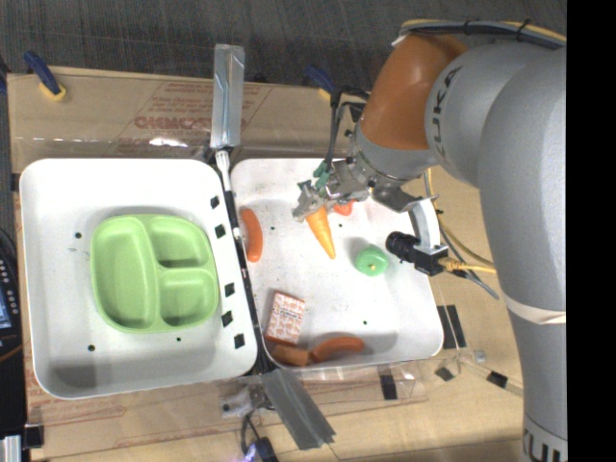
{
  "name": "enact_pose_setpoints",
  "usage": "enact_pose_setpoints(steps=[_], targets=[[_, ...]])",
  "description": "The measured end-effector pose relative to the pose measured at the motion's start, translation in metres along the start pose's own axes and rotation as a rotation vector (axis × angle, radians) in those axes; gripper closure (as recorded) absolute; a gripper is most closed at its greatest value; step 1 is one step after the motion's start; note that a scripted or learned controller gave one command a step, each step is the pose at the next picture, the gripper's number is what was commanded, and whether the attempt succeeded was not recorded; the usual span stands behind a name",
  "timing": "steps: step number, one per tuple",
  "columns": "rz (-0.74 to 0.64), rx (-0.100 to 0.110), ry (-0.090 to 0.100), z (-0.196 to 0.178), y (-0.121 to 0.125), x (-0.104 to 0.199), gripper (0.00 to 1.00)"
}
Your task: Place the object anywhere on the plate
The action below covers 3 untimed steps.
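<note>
While the green plate (154, 273) sits in the left bin (58, 200), the right bin (409, 306) holds a sausage (252, 235), a carton (286, 317), a carrot (323, 233) and a green ball (371, 260); the gripper's (327, 198) fingers are clamped on the carrot's top.

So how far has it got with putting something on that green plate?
Early on. Nothing looks delivered: the green plate in the left bin has nothing on it. In hand: the gripper is down in the right bin at the top of the carrot; whether it grips it is unclear. Left: lift, carry across the divider, and set it on the plate.
</note>
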<state>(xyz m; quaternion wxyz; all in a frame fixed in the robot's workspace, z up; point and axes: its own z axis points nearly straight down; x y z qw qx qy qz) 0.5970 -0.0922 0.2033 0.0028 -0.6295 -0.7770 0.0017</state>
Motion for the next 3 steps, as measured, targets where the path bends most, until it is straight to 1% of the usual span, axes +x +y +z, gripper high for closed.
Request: enact_pose_setpoints(steps=[1,2,3], targets=[[0.029,-0.003,-0.001,-0.001,0.051,0.085,1.0],[0.274,0.002,0.0,0.002,0.029,0.17,1.0],[0.275,0.002,-0.001,0.002,0.029,0.169,0.0]])
